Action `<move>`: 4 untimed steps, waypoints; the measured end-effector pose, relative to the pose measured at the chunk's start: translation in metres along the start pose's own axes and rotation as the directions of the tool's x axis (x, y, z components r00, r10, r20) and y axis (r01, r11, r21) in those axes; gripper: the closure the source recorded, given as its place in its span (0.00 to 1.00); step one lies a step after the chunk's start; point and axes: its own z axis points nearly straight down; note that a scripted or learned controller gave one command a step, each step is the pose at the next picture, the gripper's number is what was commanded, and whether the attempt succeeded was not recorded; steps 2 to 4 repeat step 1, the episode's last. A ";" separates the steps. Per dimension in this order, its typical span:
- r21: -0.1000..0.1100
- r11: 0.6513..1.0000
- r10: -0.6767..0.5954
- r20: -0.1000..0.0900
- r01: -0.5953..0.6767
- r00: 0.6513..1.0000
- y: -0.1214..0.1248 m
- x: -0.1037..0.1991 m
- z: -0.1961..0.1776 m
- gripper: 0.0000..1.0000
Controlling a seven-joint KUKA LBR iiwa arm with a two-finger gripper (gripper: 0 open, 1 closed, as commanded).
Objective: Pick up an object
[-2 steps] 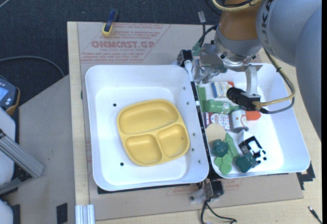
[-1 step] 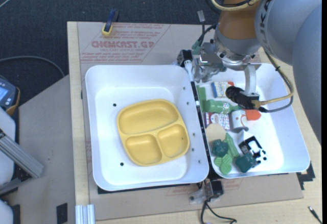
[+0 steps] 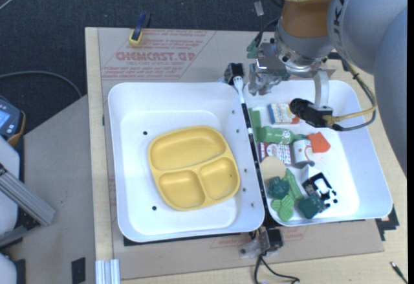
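Cardboard-topped tabletop [image 3: 162, 50] carries two bins: with the end effector [image 3: 262, 79] at the right bin's [image 3: 372, 166] far-left corner, grip state untellable, cluttered toys [image 3: 294, 189] near its front edge risk a glancing, empty grab.

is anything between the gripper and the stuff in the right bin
Nothing visible blocks it. The gripper hangs over the top left corner of the right bin, and the small objects lie piled below it in the view with bare bin floor between. The yellow tray sits apart in the left bin.
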 end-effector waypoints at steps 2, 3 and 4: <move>0.007 1.000 0.001 -0.001 -0.001 1.000 -0.011 0.003 -0.004 1.00; 0.007 1.000 0.001 -0.001 -0.001 1.000 -0.011 0.003 -0.004 1.00; 0.007 1.000 0.001 -0.001 -0.001 1.000 -0.011 0.003 -0.004 1.00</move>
